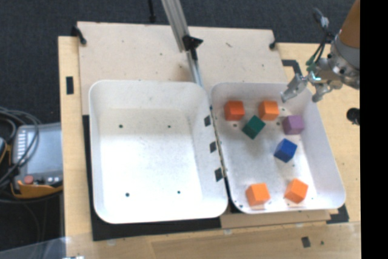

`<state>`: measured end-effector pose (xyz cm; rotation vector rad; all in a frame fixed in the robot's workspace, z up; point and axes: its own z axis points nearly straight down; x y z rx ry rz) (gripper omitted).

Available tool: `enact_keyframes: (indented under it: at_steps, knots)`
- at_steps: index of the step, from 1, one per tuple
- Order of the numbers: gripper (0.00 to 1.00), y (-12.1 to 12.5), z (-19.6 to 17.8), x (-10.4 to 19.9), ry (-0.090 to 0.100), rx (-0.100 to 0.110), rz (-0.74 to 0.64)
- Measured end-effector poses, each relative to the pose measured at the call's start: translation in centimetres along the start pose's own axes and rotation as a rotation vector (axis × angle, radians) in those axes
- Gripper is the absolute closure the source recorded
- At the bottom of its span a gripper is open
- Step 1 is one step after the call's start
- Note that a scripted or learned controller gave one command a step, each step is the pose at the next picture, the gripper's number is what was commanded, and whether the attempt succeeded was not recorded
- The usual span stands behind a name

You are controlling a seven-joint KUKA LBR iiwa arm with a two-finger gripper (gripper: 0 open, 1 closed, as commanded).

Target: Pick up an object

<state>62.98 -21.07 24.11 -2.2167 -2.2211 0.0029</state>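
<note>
Bright, even overhead light; soft shadows, slightly blurred detail.

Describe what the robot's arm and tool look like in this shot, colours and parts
The arm enters at the right edge as an orange-brown band above a grey wrist. Below it sits a silver-grey metal tool with two thin pale fingers. A small teal-green spot shows on the tool body, and a thin dark cable loops beside the wrist.

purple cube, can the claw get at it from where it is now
Probably yes: the claw hangs above the right bin's far rim, and the purple cube lies just below it, top bare, with gaps to the neighbouring cubes.
</note>
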Motion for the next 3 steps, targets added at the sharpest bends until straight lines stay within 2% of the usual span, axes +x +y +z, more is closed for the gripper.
enact_keyframes:
  at_steps: [1,2,3]
  knots:
    - [0.0,0.1,-0.4,-0.1,-0.005,-0.004,-0.003]
    - [0.0,-0.8,4.3,0.0,-0.004,-0.001,0.002]
    - [0.0,0.1,9.3,-0.4,-0.004,0.0,0.001]
